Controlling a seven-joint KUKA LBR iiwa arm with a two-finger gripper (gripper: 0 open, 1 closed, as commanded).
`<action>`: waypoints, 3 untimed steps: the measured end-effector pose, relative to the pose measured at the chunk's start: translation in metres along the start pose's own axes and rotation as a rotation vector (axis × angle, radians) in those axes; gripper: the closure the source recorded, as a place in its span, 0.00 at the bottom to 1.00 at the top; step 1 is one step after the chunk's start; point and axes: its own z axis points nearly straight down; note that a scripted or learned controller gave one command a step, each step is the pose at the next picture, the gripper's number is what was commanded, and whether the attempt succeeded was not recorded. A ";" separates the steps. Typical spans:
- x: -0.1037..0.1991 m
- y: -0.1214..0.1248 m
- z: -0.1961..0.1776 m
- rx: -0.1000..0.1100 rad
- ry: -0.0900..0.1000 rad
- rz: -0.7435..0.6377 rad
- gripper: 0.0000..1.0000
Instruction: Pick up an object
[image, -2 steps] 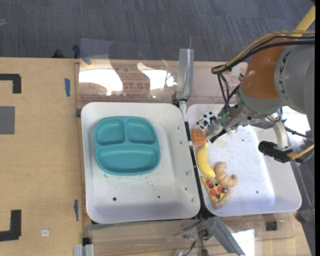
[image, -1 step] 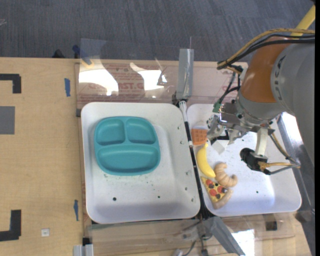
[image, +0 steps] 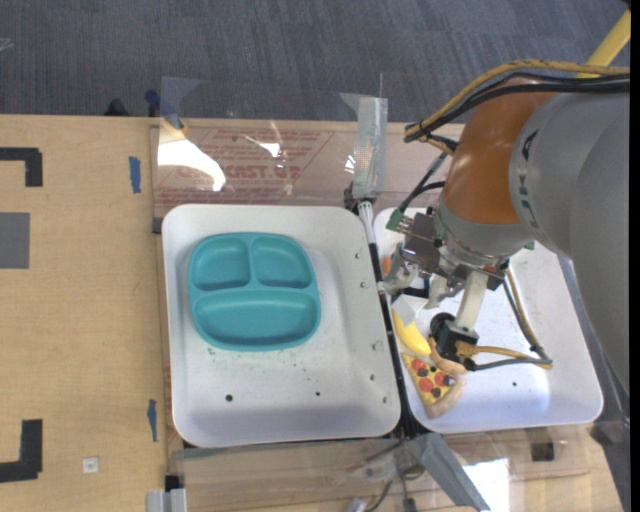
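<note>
The arm reaches in from the right and hangs low over the right bin (image: 545, 395), its gripper (image: 452, 303) near that bin's left wall. From here I can't tell whether the gripper is open or closed, or whether it has anything. Just below it lie a banana (image: 405, 331) and, touching the banana's lower end, a pizza slice (image: 436, 386). The left bin (image: 205, 415) holds a teal plate (image: 255, 290) with three compartments.

Teal divided plate (image: 255, 290) in left bin (image: 300, 405) — pizza slice (image: 437, 385), banana (image: 408, 333) at right bin's (image: 545, 390) left edge — tool (image: 447, 295) close by, up-frame.
</note>
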 end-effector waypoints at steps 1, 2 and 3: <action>-0.012 -0.054 0.030 0.003 -0.004 0.419 1.00; 0.020 -0.067 0.049 -0.002 -0.001 0.978 1.00; 0.035 -0.073 0.043 -0.002 0.000 0.980 1.00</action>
